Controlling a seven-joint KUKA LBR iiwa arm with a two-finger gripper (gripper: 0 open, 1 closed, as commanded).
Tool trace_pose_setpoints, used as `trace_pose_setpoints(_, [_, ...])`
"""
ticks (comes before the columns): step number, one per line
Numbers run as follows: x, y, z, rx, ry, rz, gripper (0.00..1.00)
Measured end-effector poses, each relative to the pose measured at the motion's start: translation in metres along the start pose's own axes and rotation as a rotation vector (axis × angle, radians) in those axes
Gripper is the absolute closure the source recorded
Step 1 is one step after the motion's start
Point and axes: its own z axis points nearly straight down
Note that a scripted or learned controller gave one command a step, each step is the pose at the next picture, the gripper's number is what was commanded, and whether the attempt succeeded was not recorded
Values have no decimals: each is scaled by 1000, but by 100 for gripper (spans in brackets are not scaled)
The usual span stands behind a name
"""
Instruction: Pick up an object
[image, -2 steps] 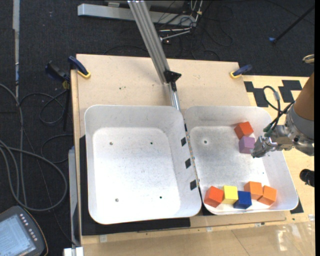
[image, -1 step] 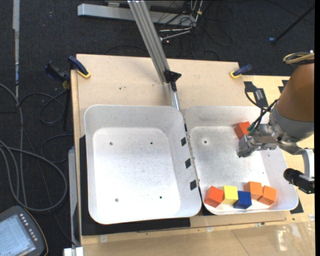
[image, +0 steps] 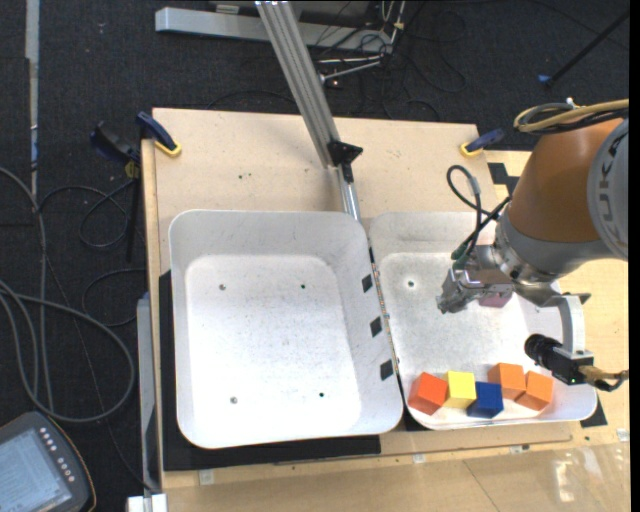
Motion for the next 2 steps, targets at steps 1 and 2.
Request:
trace_pose_setpoints(1, [62, 1, -7, -3, 1, -2, 100])
trace_pose_setpoints(2, [112, 6, 3, -1, -1, 0, 100])
